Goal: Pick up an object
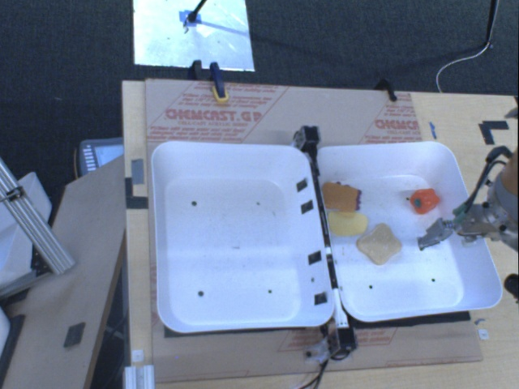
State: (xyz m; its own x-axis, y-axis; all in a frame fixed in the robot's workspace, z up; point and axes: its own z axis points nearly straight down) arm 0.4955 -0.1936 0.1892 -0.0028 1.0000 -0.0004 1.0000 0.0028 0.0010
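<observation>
The right bin (454, 290) holds several small objects. An orange-brown block (341, 196) lies near the bin's left wall, with a yellow piece (347, 224) just in front of it. A tan, lumpy, cookie-like piece (379, 244) sits beside the yellow one. A red-orange pepper-like object (423, 201) rests further right. My gripper (434, 235) reaches in from the right edge, low over the bin floor. It is in front of the red-orange object and right of the tan piece, touching neither. Nothing shows in its grasp.
The left bin (162, 217) sits beside the right one, joined by a black hinge strip (320, 250). Both rest on a cardboard sheet (268, 112) over the wooden bench. A metal plate (193, 23) lies on the dark floor behind.
</observation>
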